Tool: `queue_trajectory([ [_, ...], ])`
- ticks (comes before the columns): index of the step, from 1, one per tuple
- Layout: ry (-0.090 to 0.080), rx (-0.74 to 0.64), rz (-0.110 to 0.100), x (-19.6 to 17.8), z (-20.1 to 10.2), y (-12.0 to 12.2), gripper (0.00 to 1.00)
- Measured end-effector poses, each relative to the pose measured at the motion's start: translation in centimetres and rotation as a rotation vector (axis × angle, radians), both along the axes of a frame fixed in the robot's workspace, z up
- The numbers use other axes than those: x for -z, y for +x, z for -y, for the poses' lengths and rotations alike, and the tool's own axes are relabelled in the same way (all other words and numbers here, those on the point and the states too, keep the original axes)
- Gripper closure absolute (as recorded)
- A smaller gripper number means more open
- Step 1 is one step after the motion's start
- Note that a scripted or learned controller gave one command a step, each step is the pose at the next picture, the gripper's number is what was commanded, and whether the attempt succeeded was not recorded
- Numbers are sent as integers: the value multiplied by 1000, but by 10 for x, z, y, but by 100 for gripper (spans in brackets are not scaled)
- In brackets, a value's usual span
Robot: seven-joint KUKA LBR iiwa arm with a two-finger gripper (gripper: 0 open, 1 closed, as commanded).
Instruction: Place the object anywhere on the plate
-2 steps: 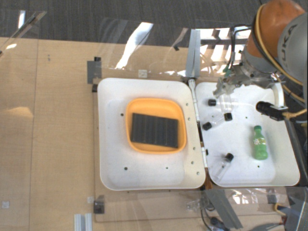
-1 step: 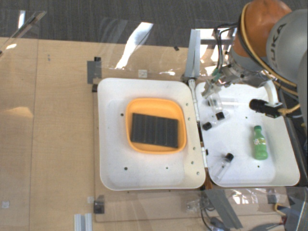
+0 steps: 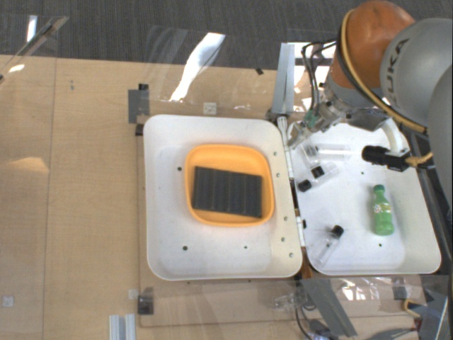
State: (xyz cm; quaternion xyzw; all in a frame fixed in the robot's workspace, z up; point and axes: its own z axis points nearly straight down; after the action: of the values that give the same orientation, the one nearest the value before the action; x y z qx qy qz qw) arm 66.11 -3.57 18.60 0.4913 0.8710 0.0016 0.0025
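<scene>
An orange plate [image 3: 228, 163] lies in the left white bin [image 3: 170, 246]. A dark grey ribbed rectangular pad [image 3: 228, 193] rests flat on the plate, covering most of its middle. My gripper [image 3: 310, 122] hangs over the far left corner of the right bin [image 3: 417, 253], near the divider between the bins. It is apart from the plate, and I see nothing held in it. A green bottle [image 3: 382, 209] lies in the right bin, right of the gripper and nearer the front.
Small clear tubes with black caps are scattered in the right bin: one below the gripper [image 3: 329, 149], a black piece [image 3: 304, 185] by the divider, another tube [image 3: 333, 234] near the front. The arm [image 3: 417, 55] looms over the right bin's far side.
</scene>
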Motion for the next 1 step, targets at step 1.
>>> queue_trajectory([
  [1, 0, -124, 2, 0, -36, -52, 100],
])
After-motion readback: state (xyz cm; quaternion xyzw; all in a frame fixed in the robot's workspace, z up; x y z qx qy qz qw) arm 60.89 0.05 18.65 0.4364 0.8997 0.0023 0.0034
